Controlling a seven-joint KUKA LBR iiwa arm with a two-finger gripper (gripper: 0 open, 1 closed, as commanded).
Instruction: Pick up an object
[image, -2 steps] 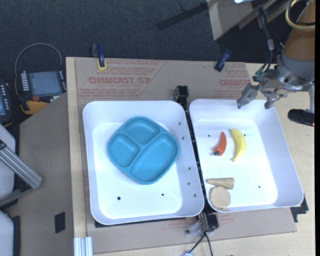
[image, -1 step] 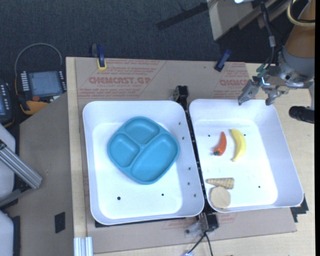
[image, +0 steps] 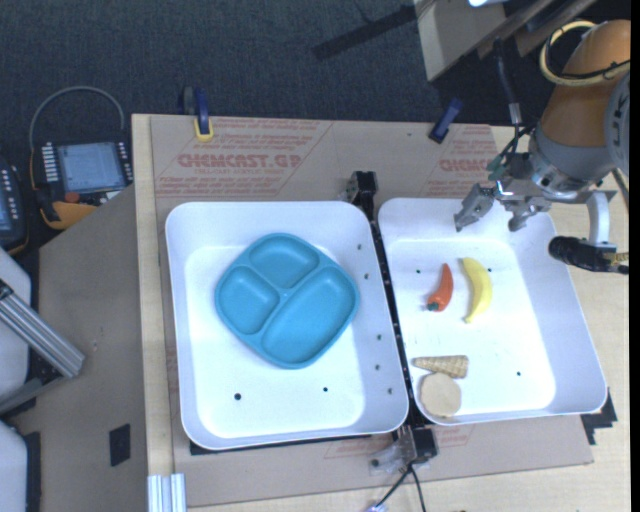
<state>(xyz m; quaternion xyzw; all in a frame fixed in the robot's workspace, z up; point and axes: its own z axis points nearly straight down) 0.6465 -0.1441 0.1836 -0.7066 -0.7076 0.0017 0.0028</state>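
A single fixed camera looks down at a slant from above the surface (image: 150, 300), far enough to take in both white bins (image: 190, 330) side by side, with the arm (image: 585, 100) entering from the right

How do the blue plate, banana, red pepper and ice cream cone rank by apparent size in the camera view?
1. blue plate, by far the largest.
2. banana.
3. ice cream cone and red pepper: these look about alike, so no ranking between them.
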